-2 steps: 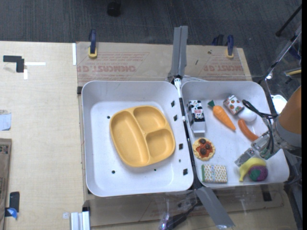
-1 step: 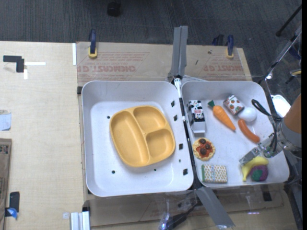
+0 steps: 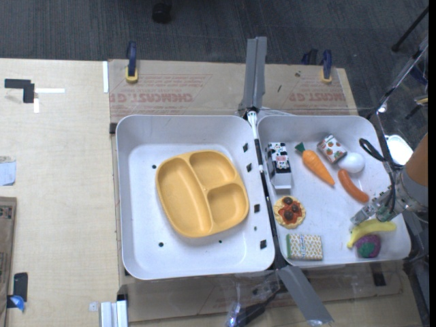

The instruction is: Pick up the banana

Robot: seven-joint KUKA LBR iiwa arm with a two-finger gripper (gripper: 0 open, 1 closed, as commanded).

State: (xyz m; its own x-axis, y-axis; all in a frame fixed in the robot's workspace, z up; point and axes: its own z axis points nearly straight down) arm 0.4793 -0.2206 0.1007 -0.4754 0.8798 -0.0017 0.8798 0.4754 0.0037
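The banana (image 3: pixel 372 229) is small and yellow and lies in the front right corner of the right bin (image 3: pixel 320 120), resting against a purple fruit (image 3: pixel 368 246). My gripper (image 3: pixel 373 213) reaches in from the right edge and hangs just above the banana's upper side, very close to it. The grey wrist behind it covers part of the bin's right wall. Nothing can be seen held in the gripper.
The right bin also holds a carrot (image 3: pixel 318 166), an orange sausage (image 3: pixel 353 186), a white egg (image 3: pixel 352 162), a red-white packet (image 3: pixel 332 148), a cow-print carton (image 3: pixel 278 163), a small tart (image 3: pixel 290 211) and a cracker box (image 3: pixel 304 246). A yellow divided plate (image 3: pixel 203 193) lies in the left bin (image 3: pixel 126 182).
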